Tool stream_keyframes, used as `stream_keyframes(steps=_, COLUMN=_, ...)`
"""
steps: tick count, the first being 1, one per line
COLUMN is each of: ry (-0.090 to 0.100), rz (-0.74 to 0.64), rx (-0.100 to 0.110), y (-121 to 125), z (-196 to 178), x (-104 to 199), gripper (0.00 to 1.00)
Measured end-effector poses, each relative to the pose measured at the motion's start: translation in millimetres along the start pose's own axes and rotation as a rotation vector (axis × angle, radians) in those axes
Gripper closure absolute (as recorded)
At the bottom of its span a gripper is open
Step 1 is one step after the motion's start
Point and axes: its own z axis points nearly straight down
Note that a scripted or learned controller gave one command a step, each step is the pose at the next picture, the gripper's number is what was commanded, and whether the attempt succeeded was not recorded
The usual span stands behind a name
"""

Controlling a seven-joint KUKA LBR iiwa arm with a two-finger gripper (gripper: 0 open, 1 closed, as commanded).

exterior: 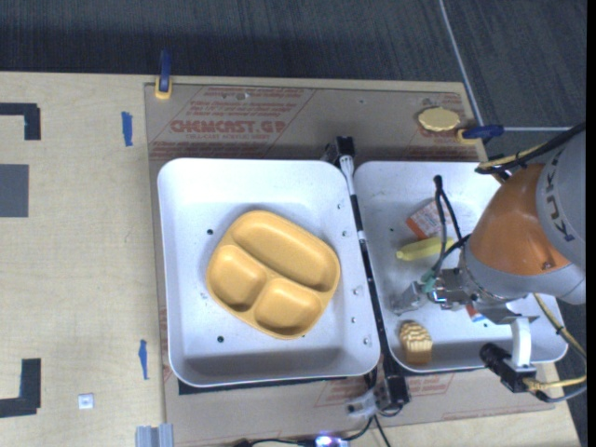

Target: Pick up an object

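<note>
The hand (pixel 424 291) hangs low inside the right bin (pixel 382 194), its metal parts just visible under the orange-banded arm (pixel 521 236); whether it is open or closed cannot be told, and nothing shows clearly in its grip. Two white bins sit side by side on the counter (pixel 74 268). The left bin (pixel 186 194) holds one thing, a yellow three-part tray (pixel 272 273), lying tilted near its middle. The right bin holds three small things: a red-and-white packet (pixel 425 220) toward the back, a yellow banana-like piece (pixel 421 248) just in front of it, and a tan lumpy piece (pixel 415 339) near the front edge. The arm covers much of this bin's right side. Black cables (pixel 445 217) cross over the packet.
</note>
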Motion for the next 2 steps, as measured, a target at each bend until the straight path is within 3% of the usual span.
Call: stream_keyframes(steps=2, ry=0.0, rz=0.0, rx=0.0, y=0.0, z=0.0, x=0.0, gripper=0.0)
